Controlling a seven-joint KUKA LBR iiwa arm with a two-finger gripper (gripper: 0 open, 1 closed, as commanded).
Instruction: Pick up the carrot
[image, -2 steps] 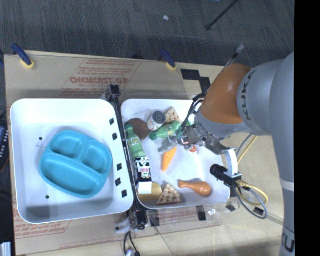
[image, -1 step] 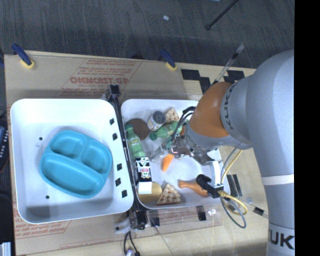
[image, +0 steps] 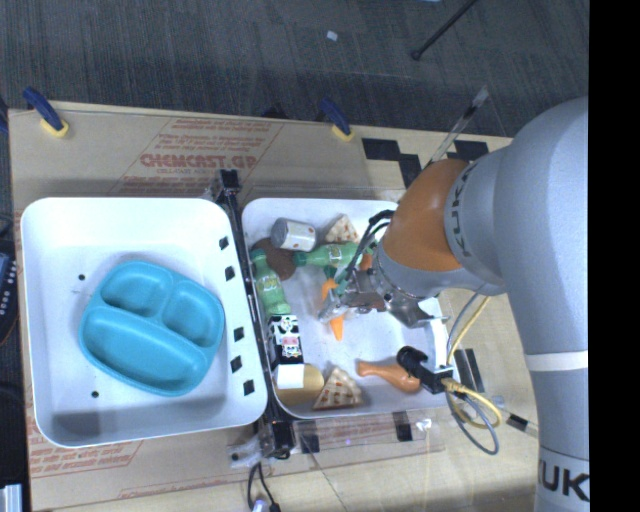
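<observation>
Cardboard covers the desk (image: 200, 150) under two white bins, held down by blue clamps at the back edge, so the setup's pinned to stop it sliding when the arm pokes around.

Starting at the tool (image: 345, 298): it's dipped into the right bin (image: 385, 400), right in the middle of the pile, with the orange-banded wrist hanging above it. The carrot (image: 336, 322) sits directly under the tool, an orange sliver with another bit of orange just above it by the fingers. Looks to me like the tool is right on it, but honestly I cannot tell if the fingers are apart or pinched together, the wrist and cables hide too much. So no claim that it's got the carrot.

Going outward, the bin is crowded, which is probably why the tool comes in steeply from above. Touching range: a green bottle (image: 325, 256) behind the tool, a grey can (image: 293, 235) and a pizza slice (image: 342, 230) further back. Left wall has another green bottle (image: 270, 290) and a small carton (image: 287, 338). Front has a second pizza slice (image: 338, 390) and a drumstick (image: 385, 373).

Left bin (image: 60, 300) just holds a blue divided plate (image: 150, 325), well apart from the action.

My guess: we're at the grab step.
</observation>
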